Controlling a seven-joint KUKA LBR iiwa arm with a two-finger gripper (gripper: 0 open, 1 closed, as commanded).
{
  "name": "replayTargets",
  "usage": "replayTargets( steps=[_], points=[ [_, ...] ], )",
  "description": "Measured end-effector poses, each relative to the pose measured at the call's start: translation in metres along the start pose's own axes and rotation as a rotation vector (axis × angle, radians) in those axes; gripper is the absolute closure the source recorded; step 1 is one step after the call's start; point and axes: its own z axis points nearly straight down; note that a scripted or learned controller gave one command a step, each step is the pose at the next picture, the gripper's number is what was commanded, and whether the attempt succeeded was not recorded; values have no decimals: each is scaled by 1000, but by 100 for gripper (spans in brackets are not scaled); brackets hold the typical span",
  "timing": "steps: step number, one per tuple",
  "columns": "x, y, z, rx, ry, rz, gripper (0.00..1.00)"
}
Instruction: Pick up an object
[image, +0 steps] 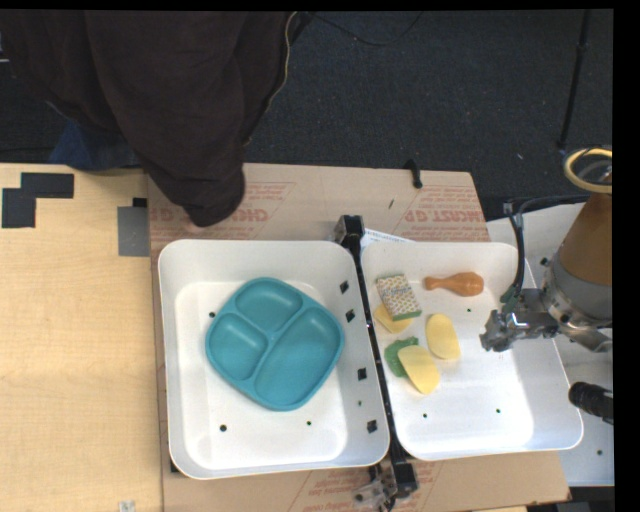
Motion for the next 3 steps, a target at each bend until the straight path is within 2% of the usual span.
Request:
replayTargets(
  steps=[1,2,3],
  points=[
    [51,8,-9,1,1,-3,100],
    [106,23,2,4,2,-3,100],
    [148,32,3,3,1,-2,100]
  ],
)
